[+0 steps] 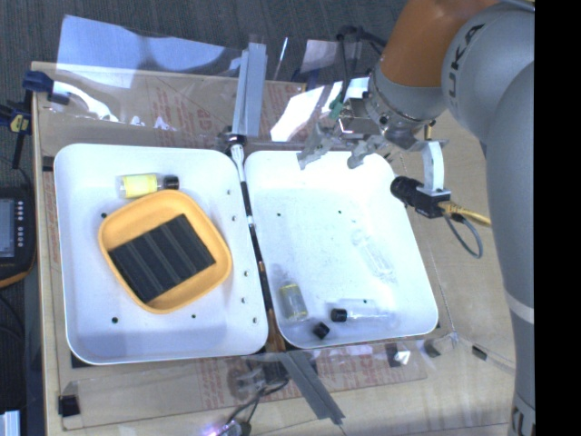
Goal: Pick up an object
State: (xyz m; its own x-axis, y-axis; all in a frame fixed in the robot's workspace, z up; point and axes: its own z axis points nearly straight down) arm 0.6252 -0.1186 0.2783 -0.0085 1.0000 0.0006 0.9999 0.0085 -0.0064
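My gripper (333, 157) hangs over the far edge of the right bin (413, 271), open, with nothing between its fingers (309, 156). In that bin a small pale bottle (291, 300) lies near the front left. Two small black pieces (339, 315) (320, 331) sit close by, beside a clear tube (370, 313). A clear plastic item (372, 252), hard to make out, lies mid-right. All of these are well in front of the gripper. The left bin (73, 243) holds a yellow dish (204, 284) with a black ridged pad (163, 257) in it, and a small yellow bottle (143, 184).
A metal rail (247, 80) rises behind the gap between the bins. Clear plastic sheeting (136, 57) lies along the far side of the bench. Metal strips (309, 384) lie at the front edge.
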